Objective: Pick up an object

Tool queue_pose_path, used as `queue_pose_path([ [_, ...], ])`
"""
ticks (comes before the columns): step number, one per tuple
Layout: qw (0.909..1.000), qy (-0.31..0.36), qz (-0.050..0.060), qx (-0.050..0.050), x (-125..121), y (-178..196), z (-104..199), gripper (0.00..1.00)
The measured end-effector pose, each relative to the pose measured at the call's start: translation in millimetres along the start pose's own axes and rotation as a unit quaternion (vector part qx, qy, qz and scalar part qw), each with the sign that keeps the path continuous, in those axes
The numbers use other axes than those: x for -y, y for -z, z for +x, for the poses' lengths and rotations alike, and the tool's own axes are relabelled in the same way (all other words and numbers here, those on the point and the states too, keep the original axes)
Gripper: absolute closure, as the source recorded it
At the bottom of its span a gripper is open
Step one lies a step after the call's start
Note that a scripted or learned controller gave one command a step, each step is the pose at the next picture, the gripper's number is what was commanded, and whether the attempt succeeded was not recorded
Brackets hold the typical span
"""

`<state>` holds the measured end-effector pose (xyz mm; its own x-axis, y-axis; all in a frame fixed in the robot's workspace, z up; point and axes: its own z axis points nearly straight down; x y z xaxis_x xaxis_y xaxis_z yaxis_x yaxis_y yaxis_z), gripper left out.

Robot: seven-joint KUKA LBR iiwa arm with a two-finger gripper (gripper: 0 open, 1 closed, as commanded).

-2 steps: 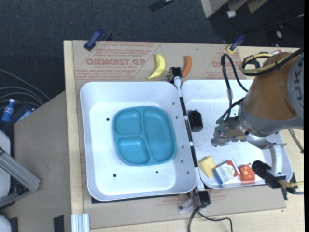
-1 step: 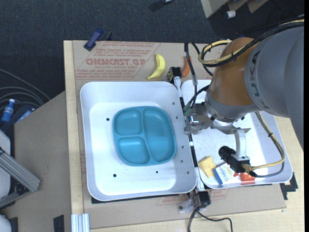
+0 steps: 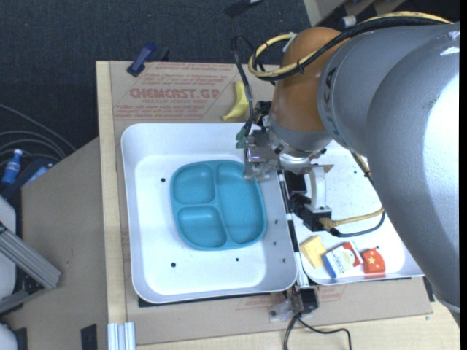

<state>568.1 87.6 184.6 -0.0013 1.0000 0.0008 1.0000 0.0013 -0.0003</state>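
Two white bins sit side by side: the left bin point(image 3: 146, 268) and the right bin point(image 3: 394, 272), at 3 o'clock from it. One blue divided plate point(image 3: 217, 204) with three compartments lies in the left bin. At 5 o'clock in the right bin lie three small items: one yellow block point(image 3: 313, 251), one blue-and-white piece point(image 3: 336, 259), one red piece point(image 3: 373, 261). One yellow object point(image 3: 237, 105) sits at 12 o'clock beyond the bins.

1. A brown board point(image 3: 175, 93) printed with red lettering is lying across the bench behind the bins.
2. A blue clip point(image 3: 141, 59) is sitting at the board's far left corner — partly over the edge.
3. Dark carpet point(image 3: 109, 13) is covering the floor beyond the bench.
4. Cables point(image 3: 29, 133) are trailing at the left — beside a grey metal rail point(image 3: 29, 257).
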Motion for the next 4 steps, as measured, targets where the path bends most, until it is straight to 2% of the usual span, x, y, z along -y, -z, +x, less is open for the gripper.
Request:
queue_pose_path([
  [1,1.0000,0.001,0.000,0.000,-34,7,77,1.00],
  [2,1.0000,-0.001,-0.001,0.001,-73,79,38,1.00],
  [3,1.0000,0.000,-0.001,0.000,-77,72,82,1.00],
  [4,1.0000,0.000,0.000,0.000,-98,69,137,1.00],
])
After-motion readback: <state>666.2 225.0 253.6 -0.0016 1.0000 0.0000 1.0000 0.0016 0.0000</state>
